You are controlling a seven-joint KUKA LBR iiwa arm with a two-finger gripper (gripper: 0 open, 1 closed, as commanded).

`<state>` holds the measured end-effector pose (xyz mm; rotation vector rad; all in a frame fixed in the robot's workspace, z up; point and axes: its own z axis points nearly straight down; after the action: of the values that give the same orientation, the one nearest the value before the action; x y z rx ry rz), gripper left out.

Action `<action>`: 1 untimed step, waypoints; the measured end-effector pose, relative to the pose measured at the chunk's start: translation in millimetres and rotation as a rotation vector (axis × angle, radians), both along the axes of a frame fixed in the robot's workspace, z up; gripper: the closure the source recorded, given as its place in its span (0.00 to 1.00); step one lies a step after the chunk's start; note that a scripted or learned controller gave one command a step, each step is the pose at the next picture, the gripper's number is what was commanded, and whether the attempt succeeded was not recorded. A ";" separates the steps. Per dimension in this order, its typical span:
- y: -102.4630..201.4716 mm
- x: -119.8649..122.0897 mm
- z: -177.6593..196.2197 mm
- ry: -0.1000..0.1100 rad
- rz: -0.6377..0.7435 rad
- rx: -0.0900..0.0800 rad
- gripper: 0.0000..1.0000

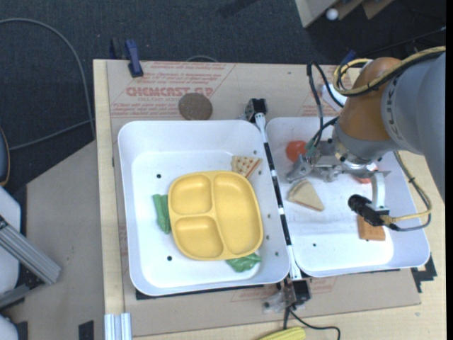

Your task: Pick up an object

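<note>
My gripper (pixel 311 168) hangs over the back left part of the right bin (pixel 340 257), below the grey and orange wrist. A tan wedge-shaped slice (pixel 306 195) lies just in front of it on the bin floor. A small red tomato-like piece (pixel 295 148) sits just behind it, near the bin's left wall. An orange-brown block (pixel 371 229) lies toward the bin's right side, partly under a black part of the arm. Nothing shows as held by the gripper.
The left bin (pixel 141 154) holds a yellow divided plate (pixel 214 214), a waffle-patterned cracker (pixel 245 165) behind it, a green strip (pixel 162 212) at its left and a green piece (pixel 245 263) at its front. Cables trail from the arm over the right bin's right side.
</note>
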<state>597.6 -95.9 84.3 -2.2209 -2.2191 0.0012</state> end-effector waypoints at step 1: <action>0.2 42.0 -2.0 0.013 -0.002 0.000 0.00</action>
<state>639.6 -95.7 82.3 -2.2165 -2.2105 0.0147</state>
